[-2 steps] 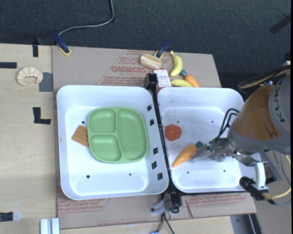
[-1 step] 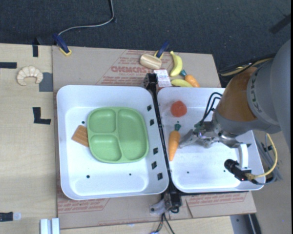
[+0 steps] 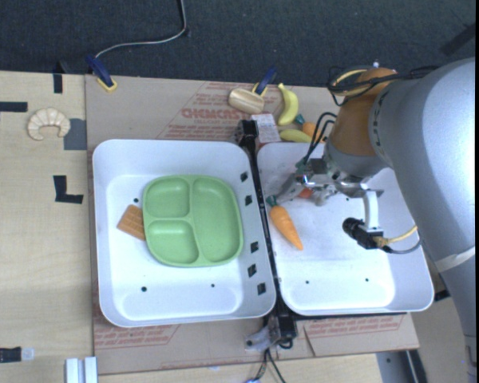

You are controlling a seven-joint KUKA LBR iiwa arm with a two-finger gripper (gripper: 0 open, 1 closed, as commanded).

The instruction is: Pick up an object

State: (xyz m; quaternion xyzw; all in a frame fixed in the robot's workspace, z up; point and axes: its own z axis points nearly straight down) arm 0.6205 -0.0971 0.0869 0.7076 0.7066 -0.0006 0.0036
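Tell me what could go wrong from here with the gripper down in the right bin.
The gripper sits just above the carrot, near the divider between the bins, so it may close beside the carrot and come up with nothing. The carrot lies slanted and could roll or slip away. The arm's loose cable hangs low and might drag.

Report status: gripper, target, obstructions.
Gripper low in right bin, finger state unclear. Carrot just below it, not held. Bin wall close on left.

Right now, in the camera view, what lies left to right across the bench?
Croissant → brown piece → green divided plate → carrot → gripper → grey arm.
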